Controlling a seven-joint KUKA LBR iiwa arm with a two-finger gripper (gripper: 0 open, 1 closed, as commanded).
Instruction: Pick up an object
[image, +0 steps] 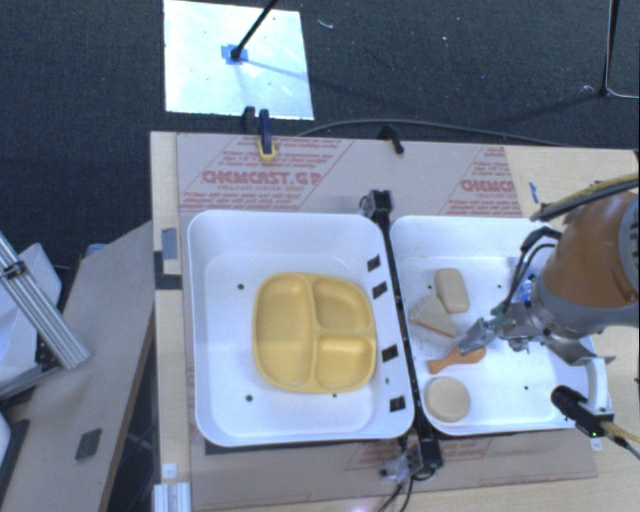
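The right bin (500, 235) holds a tan rounded block (451, 290), a pale wedge-shaped piece (433, 319), an orange stick-like piece (452, 358) and a round beige disc (448, 398). My gripper (480, 335) reaches in from the right and sits low over the right end of the orange piece, just right of the wedge. The view is too small to tell whether it touches the orange piece.
The left bin (215, 330) holds a yellow divided plate (312, 331). A black divider with clips (393, 310) runs between the bins. The arm's orange band and grey wrist (590, 280) hang over the right bin's right side.
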